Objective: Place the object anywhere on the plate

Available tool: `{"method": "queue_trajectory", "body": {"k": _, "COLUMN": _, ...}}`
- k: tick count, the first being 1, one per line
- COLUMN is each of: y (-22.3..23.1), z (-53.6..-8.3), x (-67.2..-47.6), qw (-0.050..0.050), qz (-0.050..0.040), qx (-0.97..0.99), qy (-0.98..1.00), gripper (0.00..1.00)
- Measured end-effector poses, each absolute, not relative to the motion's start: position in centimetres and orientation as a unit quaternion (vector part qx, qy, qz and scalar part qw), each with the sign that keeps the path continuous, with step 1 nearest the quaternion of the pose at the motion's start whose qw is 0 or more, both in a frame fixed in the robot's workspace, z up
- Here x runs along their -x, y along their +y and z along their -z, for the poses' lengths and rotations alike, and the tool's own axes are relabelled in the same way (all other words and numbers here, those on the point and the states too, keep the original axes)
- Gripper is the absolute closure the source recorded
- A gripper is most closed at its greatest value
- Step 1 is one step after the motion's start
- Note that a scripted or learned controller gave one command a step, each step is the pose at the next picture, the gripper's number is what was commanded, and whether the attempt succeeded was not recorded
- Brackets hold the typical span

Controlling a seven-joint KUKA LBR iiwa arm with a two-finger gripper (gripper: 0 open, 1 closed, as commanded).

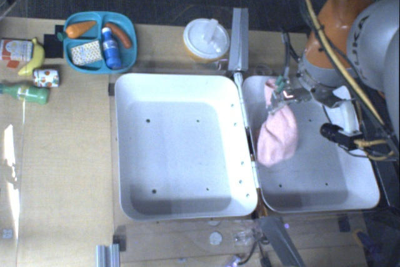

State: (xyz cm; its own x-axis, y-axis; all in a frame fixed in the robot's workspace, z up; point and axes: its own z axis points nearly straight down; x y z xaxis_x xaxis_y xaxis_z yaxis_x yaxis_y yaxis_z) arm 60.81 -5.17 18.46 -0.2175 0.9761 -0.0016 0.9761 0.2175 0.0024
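Observation:
A soft pink cloth (277, 134) hangs in a long drooping shape over the left part of the right bin (325, 191). Its upper end is pinched in my gripper (280, 94), which is shut on it near that bin's back left corner. The cloth's lower bulge lies close to the bin floor; I cannot tell whether it touches. The plate (127, 30) is a blue divided dish on the bench at the back left, beyond the left bin (181, 147). It holds a toy carrot, a sausage, a blue bottle and a cracker-like piece.
A yellow cup with a white lid (206, 39) stands behind the left bin. A banana (34, 56), a small can (45, 77), a green bottle (25, 94) and a box (14, 50) lie at the far left. A metal divider (237, 40) rises between the bins.

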Motion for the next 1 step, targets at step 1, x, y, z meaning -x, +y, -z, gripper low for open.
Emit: {"method": "queue_trajectory", "body": {"k": 1, "y": -5.03, "z": -22.53, "x": -60.95, "qw": 0.002, "qz": -0.0011, "qx": -0.623, "qy": 0.782, "gripper": 1.00}}
